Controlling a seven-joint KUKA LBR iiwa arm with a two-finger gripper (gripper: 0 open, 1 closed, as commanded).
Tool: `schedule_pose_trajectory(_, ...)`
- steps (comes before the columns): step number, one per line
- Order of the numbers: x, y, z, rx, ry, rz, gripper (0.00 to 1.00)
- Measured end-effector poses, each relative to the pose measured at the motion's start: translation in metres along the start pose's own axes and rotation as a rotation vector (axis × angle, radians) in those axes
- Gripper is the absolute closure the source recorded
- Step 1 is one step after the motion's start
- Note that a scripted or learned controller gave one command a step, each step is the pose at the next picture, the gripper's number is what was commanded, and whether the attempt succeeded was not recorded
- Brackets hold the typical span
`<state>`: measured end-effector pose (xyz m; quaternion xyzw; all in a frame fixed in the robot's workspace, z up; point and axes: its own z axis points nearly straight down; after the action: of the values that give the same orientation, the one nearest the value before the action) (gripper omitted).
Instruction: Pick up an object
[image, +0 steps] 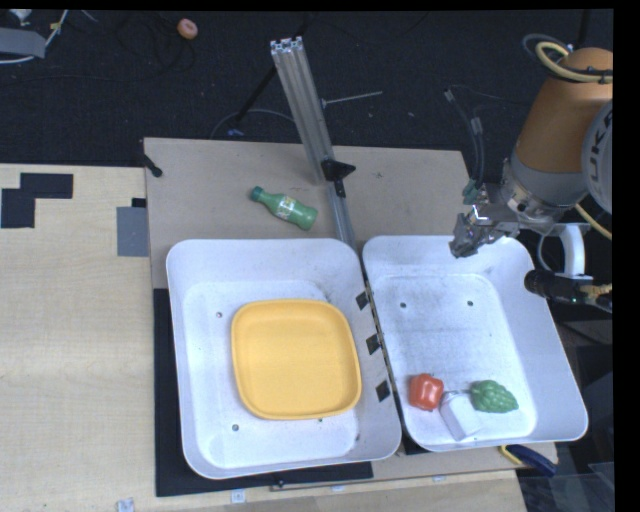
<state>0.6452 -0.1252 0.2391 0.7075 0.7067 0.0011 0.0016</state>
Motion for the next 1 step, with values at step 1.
schedule_pose_trajectory(1, -0.0008, 0.0006, -0.052, 0.0, 0.0, 0.0, 1.0)
